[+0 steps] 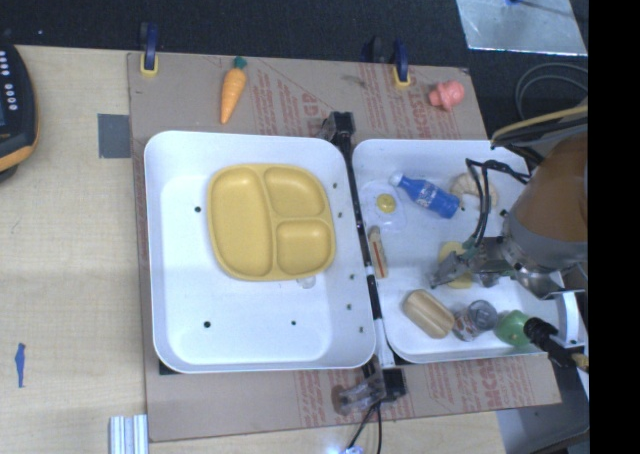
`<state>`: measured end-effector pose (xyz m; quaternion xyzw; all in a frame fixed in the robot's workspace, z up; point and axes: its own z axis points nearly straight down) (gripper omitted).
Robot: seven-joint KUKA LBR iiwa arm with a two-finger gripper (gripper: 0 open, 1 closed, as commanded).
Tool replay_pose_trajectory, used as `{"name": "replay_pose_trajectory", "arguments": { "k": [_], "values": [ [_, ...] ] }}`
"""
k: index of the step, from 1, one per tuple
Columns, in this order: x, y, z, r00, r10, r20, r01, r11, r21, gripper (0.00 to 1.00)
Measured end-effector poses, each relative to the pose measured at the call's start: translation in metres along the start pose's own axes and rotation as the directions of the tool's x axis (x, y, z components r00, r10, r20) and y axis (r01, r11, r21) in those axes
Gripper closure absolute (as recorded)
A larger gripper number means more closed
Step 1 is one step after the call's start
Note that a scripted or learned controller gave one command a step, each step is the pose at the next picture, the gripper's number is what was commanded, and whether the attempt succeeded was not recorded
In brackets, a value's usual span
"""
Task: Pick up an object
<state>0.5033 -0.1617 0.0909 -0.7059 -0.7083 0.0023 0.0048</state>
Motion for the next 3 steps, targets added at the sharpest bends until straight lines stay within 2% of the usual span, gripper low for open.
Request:
{"name": "replay_pose_trajectory", "arguments": {
  "k": [1, 2, 3],
  "values": [
    [0.047, 0.070, -0.002, 1.000, -0.008, 0.003, 0.008, 1.000, -0.013, 0.00],
    [0.001, 0.152, -0.016, 1.000, -0.003, 0.007, 0.003, 1.000, -0.015, 0.00],
    [0.001, 0.147, -0.024, 1.000, -0.011, 0.005, 0.011, 1.000, 0.006, 1.00]
  ]
}}
